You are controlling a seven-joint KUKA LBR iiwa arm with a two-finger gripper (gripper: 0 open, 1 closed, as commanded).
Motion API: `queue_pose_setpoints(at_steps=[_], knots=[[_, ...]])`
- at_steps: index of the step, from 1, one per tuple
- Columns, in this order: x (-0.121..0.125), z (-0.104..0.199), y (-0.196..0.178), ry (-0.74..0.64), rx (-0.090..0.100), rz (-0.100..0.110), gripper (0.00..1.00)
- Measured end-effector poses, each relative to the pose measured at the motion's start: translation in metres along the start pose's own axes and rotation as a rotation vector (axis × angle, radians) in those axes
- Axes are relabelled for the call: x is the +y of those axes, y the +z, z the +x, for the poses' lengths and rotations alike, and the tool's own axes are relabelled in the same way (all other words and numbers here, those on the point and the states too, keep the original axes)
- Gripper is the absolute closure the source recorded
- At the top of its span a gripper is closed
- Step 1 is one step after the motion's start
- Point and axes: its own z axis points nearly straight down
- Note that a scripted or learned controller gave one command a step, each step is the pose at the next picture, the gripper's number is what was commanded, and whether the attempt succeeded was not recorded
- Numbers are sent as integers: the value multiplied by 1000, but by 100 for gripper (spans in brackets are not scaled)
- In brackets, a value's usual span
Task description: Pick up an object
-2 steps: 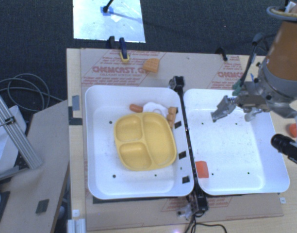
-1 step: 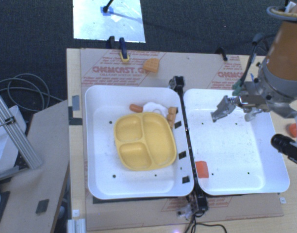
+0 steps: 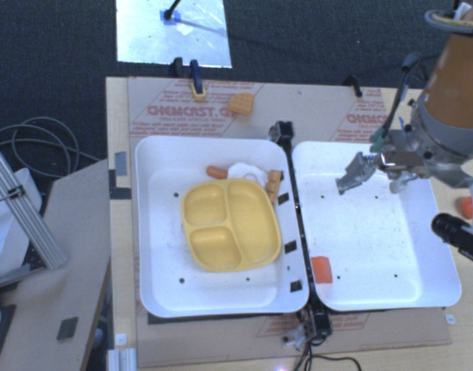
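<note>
My gripper (image 3: 368,178) hangs over the back part of the right bin (image 3: 422,284), near its middle, with nothing seen in it. A small orange-red block (image 3: 321,269) lies in that bin's front left corner, well in front of and left of the gripper. In the left bin (image 3: 155,230) sits a yellow divided plate (image 3: 230,224). Behind the plate lie a small orange sausage-shaped piece (image 3: 216,172), a white piece (image 3: 246,173) and a tan block (image 3: 273,184) by the bin's right wall.
A tan waffle-like piece (image 3: 240,103) lies on the bench behind the left bin, near a blue and yellow clamp (image 3: 196,79). A small orange thing (image 3: 466,207) shows at the far right, past the right bin's edge. Black clips (image 3: 283,131) join the bins.
</note>
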Motion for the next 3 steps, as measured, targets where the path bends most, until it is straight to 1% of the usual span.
queue_pose_setpoints(at_steps=[3], knots=[[0, 0, 0, 0, 0, 0, 0]])
